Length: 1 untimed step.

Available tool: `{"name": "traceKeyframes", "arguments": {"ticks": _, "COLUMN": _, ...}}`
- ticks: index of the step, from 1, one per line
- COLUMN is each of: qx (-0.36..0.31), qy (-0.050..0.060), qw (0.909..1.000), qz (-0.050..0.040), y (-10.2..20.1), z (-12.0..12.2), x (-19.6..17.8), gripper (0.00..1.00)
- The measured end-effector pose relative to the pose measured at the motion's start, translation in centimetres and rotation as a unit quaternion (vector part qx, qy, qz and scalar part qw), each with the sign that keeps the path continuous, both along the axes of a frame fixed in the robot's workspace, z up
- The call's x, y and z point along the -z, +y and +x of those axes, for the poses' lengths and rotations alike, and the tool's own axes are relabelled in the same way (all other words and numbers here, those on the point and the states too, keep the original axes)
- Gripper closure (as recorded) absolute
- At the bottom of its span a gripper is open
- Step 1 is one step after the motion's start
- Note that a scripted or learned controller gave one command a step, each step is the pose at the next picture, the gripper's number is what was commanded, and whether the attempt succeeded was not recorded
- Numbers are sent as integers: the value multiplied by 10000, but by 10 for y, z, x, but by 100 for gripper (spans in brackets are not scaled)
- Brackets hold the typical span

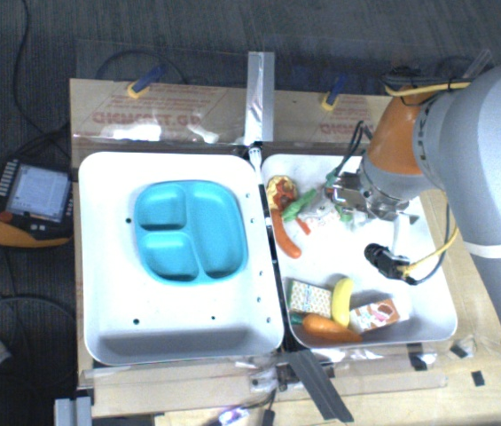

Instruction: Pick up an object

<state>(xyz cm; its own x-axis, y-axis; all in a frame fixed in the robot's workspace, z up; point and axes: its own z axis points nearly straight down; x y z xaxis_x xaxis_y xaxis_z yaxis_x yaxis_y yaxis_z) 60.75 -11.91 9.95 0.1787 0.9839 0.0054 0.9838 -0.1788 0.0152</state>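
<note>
The end effector (343, 193) is hanging near the right bin's (436, 322) back edge beside a green toy (299, 205); its opening cannot be told; the bin's middle is lying open

We are looking at a robotics lab or test cell rather than a home: a large grey robot arm with an orange wrist band (427, 140) reaches over a plywood tabletop (188, 109) fitted with two shallow white plastic bins (99, 264), the boards held by blue and yellow clamps (146, 81). On the dark carpet floor (28, 60) beside it we see a handheld orange-and-black control pendant with a grey screen (27, 201) and loose black cables (15, 20). The right bin holds plastic toy food (339, 309) and the left a turquoise divided plastic tray (190, 229), props for trials rather than a meal.
</note>
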Motion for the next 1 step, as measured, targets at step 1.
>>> {"name": "traceKeyframes", "arguments": {"ticks": 1, "qx": 792, "qy": 33, "qw": 9969, "qz": -17, "y": -9, "z": -97, "x": 10, "gripper": 0}}
